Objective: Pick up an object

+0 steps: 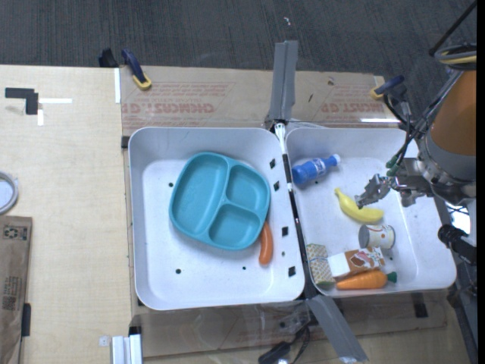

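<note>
Nearest in the right bin [424,283] lie a carrot [362,280], a carton [356,262] and a cup [377,236]; beyond them the banana [358,208], then a bottle [313,169]. The gripper [373,190] hovers open just above the banana, holding nothing. Best descend straight, straddling its narrow width, and close before lifting.

Teal plate [220,202], yellow banana [358,207], blue bottle [312,169], orange carrot [364,280], 2 white bins [144,226].
</note>
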Controlling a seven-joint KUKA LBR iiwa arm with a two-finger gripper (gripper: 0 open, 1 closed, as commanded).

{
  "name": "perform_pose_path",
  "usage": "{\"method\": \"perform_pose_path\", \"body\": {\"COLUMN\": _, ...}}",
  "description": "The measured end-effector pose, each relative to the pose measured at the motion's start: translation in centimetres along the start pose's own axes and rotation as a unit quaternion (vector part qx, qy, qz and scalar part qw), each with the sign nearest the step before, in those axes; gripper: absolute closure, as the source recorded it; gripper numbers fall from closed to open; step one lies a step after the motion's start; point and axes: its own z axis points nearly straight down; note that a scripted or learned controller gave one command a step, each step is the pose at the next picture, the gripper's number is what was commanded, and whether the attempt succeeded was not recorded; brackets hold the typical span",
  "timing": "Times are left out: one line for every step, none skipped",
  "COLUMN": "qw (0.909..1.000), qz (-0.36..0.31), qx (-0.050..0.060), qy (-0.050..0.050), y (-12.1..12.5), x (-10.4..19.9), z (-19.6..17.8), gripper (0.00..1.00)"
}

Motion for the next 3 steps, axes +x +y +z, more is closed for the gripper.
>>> {"method": "perform_pose_path", "body": {"qw": 0.9995, "qz": -0.03, "qx": -0.009, "qy": -0.002, "y": 2.8, "x": -0.7, "z": 11.8, "gripper": 0.0}}
{"method": "perform_pose_path", "body": {"qw": 0.9969, "qz": -0.079, "qx": -0.001, "qy": 0.0, "y": 4.6, "x": -0.1, "z": 7.8, "gripper": 0.0}}
{"method": "perform_pose_path", "body": {"qw": 0.9977, "qz": -0.068, "qx": 0.0, "qy": 0.0, "y": 4.3, "x": -4.0, "z": 13.6, "gripper": 0.0}}
